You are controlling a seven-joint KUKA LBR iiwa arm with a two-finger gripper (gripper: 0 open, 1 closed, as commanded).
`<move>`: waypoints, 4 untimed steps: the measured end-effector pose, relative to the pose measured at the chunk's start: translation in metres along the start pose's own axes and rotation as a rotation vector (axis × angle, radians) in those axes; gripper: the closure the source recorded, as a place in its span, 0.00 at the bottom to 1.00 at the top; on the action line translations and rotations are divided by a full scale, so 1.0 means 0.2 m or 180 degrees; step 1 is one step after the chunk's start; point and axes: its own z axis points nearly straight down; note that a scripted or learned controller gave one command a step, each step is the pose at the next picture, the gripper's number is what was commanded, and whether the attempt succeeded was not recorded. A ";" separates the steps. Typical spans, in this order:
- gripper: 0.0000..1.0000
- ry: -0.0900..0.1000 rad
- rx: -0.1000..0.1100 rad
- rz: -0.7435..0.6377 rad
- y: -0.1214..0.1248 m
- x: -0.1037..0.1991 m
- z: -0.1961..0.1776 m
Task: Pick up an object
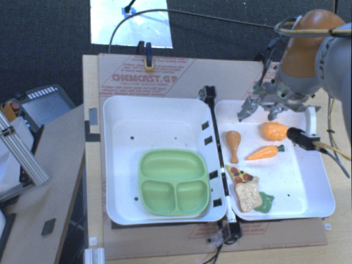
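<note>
My gripper (259, 113) hangs open over the back of the right bin (318, 198), its two fingers spread apart with nothing between them. Just in front of it and slightly right lies an orange fruit (274, 131). A carrot (263, 153) lies nearer the camera, pointing left. A tan chicken drumstick (234, 145) rests at the bin's left side. Toward the front left corner are a pizza slice (241, 175), a piece of toast (248, 196) and a green leaf (266, 202).
The left bin (113, 147) holds a green divided plate (174, 182) at its front. A black divider strip (214, 142) runs between the bins. A grey device and metal rail sit on the side table at far left.
</note>
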 end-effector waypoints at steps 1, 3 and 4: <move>0.00 -0.0002 -0.0042 -0.0006 0.01 0.00 -0.04; 0.00 -0.0003 -0.0030 0.0001 0.03 -0.05 0.50; 0.00 -0.0004 -0.0042 0.0001 0.04 -0.05 0.56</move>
